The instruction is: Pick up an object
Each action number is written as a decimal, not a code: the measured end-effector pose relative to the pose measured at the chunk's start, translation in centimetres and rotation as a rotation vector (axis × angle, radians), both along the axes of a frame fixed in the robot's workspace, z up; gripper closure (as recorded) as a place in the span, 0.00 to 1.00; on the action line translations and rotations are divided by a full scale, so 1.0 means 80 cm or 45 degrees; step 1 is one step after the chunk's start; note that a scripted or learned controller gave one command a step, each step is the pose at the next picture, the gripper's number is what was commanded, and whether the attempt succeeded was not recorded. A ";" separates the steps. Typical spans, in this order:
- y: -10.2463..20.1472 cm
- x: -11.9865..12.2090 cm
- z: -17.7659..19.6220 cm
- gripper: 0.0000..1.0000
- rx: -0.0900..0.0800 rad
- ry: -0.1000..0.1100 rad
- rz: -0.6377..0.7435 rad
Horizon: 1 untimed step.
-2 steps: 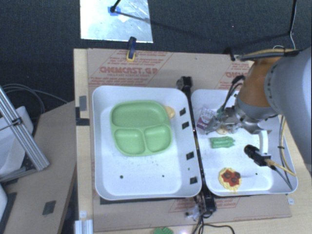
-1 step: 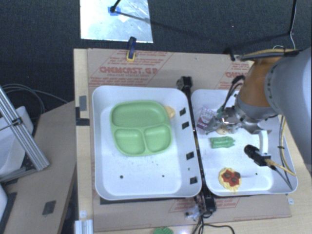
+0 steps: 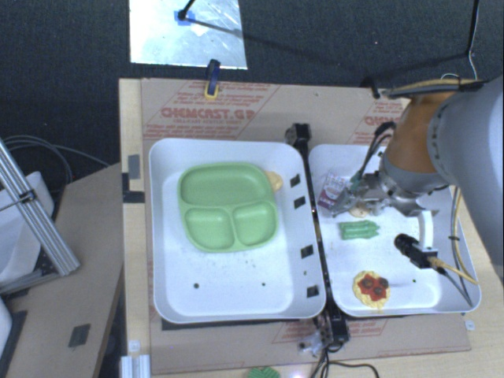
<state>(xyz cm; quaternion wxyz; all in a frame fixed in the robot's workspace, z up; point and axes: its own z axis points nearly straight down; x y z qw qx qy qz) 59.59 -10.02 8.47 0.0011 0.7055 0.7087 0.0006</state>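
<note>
Gripper [image 3: 346, 201] sits low in the right bin [image 3: 449, 294], at its upper left; its state cannot be determined. Green object [image 3: 358, 229] lies just below it, long axis running left-right across the view.

Even, fairly bright overhead light w/ soft, faint shadows. White bins [image 3: 236, 305] nearly blown out. Strong glare on the foil sheet [image 3: 187, 22] at far left. Dark backdrop far side shows grain. Overall pic soft, low-res; arm [image 3: 465, 140] at right slightly blurred.
</note>
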 end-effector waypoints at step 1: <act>0.000 0.000 0.000 0.00 0.000 0.000 0.000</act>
